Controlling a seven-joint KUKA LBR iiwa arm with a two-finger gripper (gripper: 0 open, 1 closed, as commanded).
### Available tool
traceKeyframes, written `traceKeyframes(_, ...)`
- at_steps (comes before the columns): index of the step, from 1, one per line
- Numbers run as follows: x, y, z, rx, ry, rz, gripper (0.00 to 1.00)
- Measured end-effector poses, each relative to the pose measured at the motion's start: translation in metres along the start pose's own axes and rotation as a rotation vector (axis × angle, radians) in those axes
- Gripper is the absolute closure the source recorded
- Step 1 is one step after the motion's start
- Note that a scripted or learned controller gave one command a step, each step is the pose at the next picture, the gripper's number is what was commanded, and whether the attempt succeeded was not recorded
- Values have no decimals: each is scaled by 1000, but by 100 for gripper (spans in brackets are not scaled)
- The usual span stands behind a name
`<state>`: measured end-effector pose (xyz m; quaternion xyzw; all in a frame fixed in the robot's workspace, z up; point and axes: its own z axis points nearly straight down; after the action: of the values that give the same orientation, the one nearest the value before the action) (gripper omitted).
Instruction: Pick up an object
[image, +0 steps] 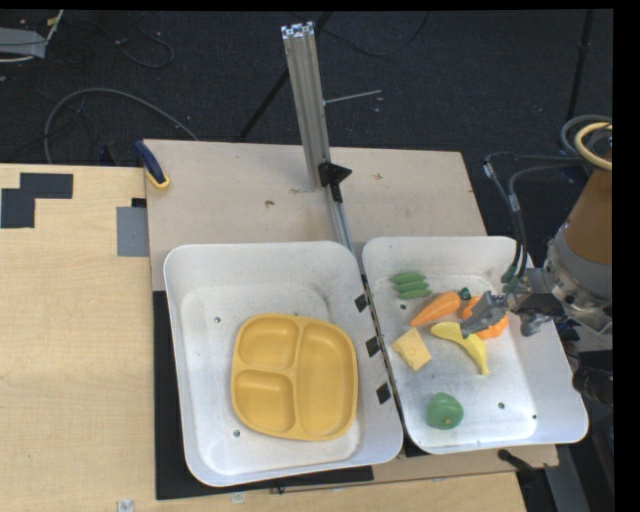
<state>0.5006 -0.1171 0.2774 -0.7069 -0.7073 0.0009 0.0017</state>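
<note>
— How many things were in the right bin (560, 420)?

— Five: one carrot (436, 308), one banana (465, 344), one cheese wedge (412, 350), one green apple (444, 411), one green pod (409, 283). The left bin (200, 440) had one yellow plate (295, 376).

— And the tool (487, 313)?

— It was low above the banana and carrot. I could not tell its grip; an orange thing beside it was partly hidden.

I see two bins side by side on the bench (250, 190), divided plate (295, 377) in the left bin (190, 300), carrot (436, 308), banana (466, 345), cheese wedge (412, 350), pea pod (409, 283), apple (444, 411) in the right bin (540, 400), end effector (490, 312) over the banana
</note>
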Motion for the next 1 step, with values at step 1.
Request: traceKeyframes(1,0,-10,50,5,1,1,0)
